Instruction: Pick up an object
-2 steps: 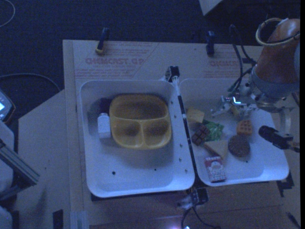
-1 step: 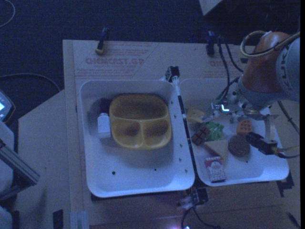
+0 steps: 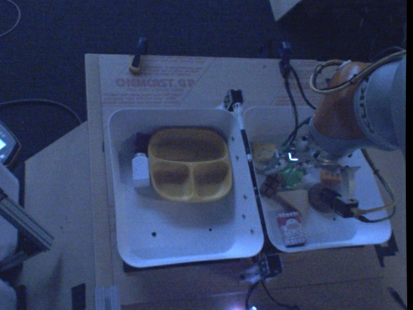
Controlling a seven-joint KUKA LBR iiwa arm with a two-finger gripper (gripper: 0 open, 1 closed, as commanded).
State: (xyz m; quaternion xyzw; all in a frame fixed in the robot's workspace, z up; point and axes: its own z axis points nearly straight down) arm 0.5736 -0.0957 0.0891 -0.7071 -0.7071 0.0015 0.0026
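Reaching from the right, the arm (image 3: 361, 108) lowers its claw (image 3: 292, 156) into the right bin's (image 3: 361, 234) clutter, seeking something to grasp; its grip can't be made out.

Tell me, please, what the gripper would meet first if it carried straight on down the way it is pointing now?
Probably the green item in the clutter of the right bin, directly under the gripper. Depth is hard to judge in this dim view, so the yellow piece beside it is possible.

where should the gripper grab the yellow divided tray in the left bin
Probably the yellow divided tray's outer rim, along its near long edge, with the jaws coming straight down across the lip. It lies flat and wide in the left bin, so only the thin raised rim fits between them; the small white bottle crowds its left side.
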